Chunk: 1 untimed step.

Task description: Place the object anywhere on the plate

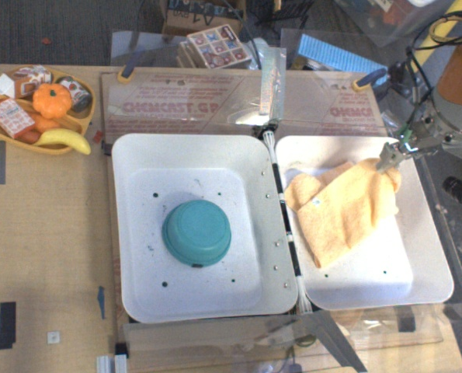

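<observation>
Camera view looks down on two white bins side by side on the surface, and the layout explains the job: the teal plate (197, 232) sits alone near the middle of the left bin (130, 162), while the object to be moved, a yellow cloth (343, 208), lies crumpled in the right bin (429, 286), well apart from the plate with the divider (281, 208) between them. The gripper (391, 155) reaches in from the right and sits at the cloth's upper right corner, which looks slightly raised toward it, probably because a limp cloth is easiest to pick up by an edge. Whether the jaws have actually closed on that corner I cannot tell; they are too small and blurred against the fabric. Most of the cloth rests flat on the bin floor, so the lift has barely begun, if at all. A fruit bowl (38, 115) sits off to the far left, clear of the work.
</observation>
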Motion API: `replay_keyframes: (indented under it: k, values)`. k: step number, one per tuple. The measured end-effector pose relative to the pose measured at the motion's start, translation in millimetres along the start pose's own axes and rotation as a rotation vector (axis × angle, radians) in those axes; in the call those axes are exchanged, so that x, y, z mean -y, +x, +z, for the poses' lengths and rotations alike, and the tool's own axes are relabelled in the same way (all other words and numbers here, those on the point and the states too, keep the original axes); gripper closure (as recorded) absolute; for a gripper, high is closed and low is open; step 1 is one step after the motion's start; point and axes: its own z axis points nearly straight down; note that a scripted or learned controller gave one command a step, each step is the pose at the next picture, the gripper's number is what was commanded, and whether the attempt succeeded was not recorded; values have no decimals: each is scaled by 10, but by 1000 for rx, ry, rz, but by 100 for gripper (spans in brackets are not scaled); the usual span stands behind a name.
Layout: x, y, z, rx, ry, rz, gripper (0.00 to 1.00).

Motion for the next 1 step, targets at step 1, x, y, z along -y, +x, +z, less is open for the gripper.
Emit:
replay_keyframes:
  k: [1]
  values:
    - [-12, -2, -84, 1, -2, -2, 100]
